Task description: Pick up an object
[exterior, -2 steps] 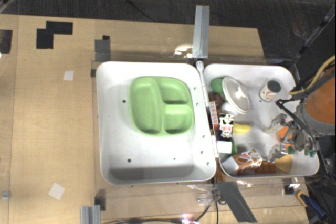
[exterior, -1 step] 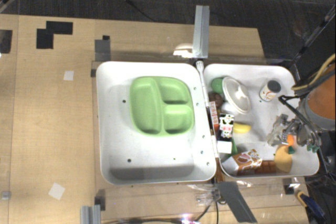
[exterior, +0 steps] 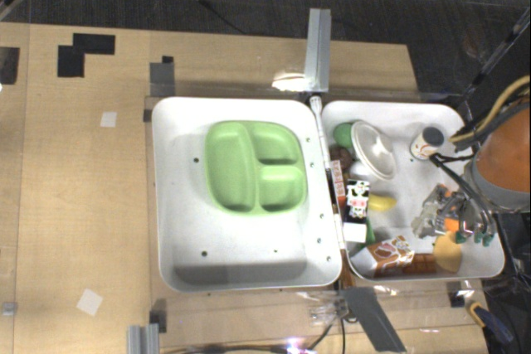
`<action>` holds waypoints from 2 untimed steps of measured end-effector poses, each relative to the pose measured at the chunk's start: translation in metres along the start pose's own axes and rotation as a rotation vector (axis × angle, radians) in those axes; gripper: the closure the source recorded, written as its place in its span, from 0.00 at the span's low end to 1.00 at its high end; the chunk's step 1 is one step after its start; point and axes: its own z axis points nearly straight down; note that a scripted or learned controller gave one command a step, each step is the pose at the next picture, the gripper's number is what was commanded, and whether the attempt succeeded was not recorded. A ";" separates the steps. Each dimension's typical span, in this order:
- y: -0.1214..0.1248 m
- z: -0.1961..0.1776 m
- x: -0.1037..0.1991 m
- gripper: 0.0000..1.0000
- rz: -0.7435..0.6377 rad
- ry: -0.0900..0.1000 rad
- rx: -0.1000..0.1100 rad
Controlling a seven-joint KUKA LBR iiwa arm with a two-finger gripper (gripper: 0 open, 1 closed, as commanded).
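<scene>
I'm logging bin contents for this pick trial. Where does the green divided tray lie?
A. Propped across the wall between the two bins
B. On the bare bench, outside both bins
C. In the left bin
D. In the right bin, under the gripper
C: the green divided tray lies flat on the floor of the left bin, apart from the clutter in the right bin, where the gripper is.
</scene>
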 end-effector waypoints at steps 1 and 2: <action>0.047 -0.019 0.012 1.00 -0.001 0.000 -0.002; 0.012 -0.044 -0.019 1.00 -0.098 -0.001 0.001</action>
